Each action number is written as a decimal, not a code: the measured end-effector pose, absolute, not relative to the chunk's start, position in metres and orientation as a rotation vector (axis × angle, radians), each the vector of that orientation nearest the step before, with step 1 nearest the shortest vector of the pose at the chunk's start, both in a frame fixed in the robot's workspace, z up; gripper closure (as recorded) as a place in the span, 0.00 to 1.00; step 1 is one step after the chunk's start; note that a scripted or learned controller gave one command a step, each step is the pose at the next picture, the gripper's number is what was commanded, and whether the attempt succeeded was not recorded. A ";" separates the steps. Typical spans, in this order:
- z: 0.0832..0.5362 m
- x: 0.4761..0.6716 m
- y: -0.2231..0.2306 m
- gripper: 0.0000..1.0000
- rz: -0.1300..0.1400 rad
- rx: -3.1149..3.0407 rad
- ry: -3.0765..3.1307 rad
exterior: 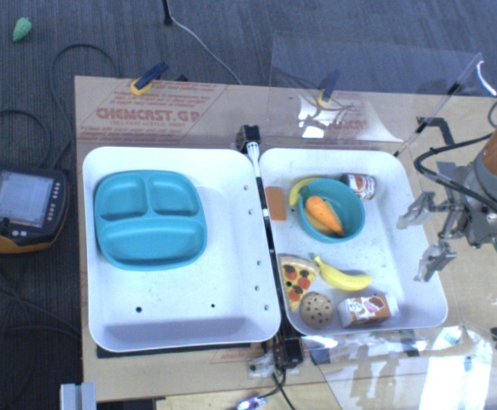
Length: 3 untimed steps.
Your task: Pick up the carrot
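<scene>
Your carrot lies cradled in the blue bowl near the right bin's far edge (walls keep it from rolling), while the tool hangs released and empty-handed over that bin's right rim.

Bench top is brown board with red lettering, under clear sheet on the right. 2 white bins sit on it side by side, touching at the middle: left bin, right bin. 2 clamps on the far edge: blue-yellow clamp at left, second clamp above the right bin. Floor around is dark carpet.
</scene>
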State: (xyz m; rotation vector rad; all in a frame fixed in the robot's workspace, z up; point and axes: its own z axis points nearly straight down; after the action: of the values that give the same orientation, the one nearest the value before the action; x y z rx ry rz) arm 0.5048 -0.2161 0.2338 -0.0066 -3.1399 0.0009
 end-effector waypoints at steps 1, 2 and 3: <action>0.094 0.543 -0.169 0.00 0.005 0.157 -3.142; 0.091 0.587 -0.119 0.00 0.012 -0.208 -3.148; 0.090 0.629 -0.101 0.00 0.015 -0.179 -3.150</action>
State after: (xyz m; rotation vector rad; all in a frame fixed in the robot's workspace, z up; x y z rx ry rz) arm 0.6289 -0.1007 0.0904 -0.1791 -3.1500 0.0155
